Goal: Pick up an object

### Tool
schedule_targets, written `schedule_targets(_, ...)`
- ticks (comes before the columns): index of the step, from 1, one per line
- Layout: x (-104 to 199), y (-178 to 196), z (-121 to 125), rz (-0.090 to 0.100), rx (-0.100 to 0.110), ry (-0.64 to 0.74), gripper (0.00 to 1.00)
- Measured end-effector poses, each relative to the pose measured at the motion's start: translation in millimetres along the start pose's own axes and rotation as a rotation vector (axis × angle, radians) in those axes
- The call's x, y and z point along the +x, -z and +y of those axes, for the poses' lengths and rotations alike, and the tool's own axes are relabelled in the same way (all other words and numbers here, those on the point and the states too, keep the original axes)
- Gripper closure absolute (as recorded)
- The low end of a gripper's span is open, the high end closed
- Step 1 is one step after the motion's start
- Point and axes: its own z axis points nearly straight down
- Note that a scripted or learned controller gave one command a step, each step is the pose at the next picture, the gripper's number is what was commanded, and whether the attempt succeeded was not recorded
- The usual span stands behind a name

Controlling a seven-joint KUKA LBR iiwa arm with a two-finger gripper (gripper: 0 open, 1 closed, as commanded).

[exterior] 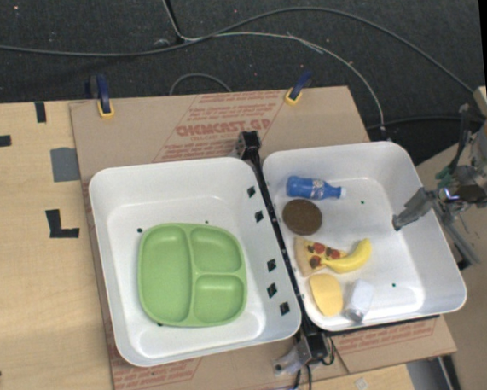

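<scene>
The right bin (395, 162) holds a blue bottle (312, 188) lying on its side, a brown round cookie (301, 217), a pizza slice (313, 253), a yellow banana (351, 257), a pale yellow block (326, 294) and a small white-grey piece (357, 301). My gripper (409, 210) hangs over the right side of this bin, to the right of the banana and the bottle, apart from all of them. Nothing shows between its tips.
The left bin (107, 203) holds a green divided plate (191, 274). A black divider (268, 230) runs between the two bins. Both stand on a cardboard sheet (211, 124) clamped at the back. Cables cross the dark floor behind.
</scene>
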Motion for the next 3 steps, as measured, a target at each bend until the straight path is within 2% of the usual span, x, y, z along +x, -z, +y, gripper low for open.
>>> schedule_targets(1,1,7,2,-0.003,-0.012,0.005,0.0)
schedule_targets(2,2,-37,8,-0.003,-0.011,0.005,0.0)
schedule_targets(3,-1,-88,-1,-0.002,-0.008,0.004,0.0)
